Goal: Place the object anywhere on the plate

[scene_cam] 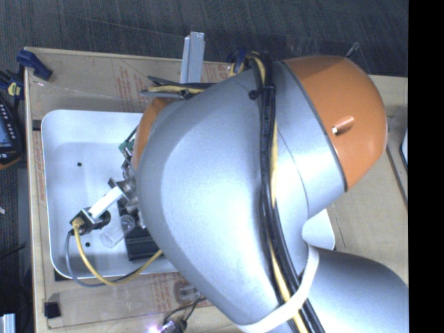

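Blue clamp (32, 62) at the bench's (90, 82) far left corner. White left bin (69, 144): a small clear object (111, 238) lies on its floor at the near side, just beside the gripper (129, 214), which is low in the bin. Gripper mostly hidden, can't tell if it's wide, narrow or holding. Grey arm (222, 186) covers the middle and right, with the orange band (333, 116) far right.

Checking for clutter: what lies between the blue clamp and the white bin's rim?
Nothing: only bare bench board between the blue clamp and the white bin, seen in the camera view.
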Available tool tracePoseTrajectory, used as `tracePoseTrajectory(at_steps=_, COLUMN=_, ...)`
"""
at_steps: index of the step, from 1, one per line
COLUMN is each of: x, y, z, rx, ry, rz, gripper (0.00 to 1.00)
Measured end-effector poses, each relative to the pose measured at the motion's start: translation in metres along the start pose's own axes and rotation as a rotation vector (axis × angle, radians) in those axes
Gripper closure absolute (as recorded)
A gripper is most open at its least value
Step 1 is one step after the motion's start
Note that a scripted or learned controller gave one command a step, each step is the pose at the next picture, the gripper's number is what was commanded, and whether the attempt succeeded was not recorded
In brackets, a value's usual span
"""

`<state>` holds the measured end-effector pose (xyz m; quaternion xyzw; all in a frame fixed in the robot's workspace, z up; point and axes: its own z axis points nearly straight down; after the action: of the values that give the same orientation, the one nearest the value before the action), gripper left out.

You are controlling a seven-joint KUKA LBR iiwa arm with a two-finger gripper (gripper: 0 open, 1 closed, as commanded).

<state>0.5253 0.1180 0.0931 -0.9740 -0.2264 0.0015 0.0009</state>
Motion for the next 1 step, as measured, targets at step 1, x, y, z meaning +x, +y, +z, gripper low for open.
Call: tracePoseTrajectory(at_steps=1, x=0.0426, y=0.0331, z=-0.0252, rx=0.002, ry=-0.001, rz=-0.387, gripper=1.0)
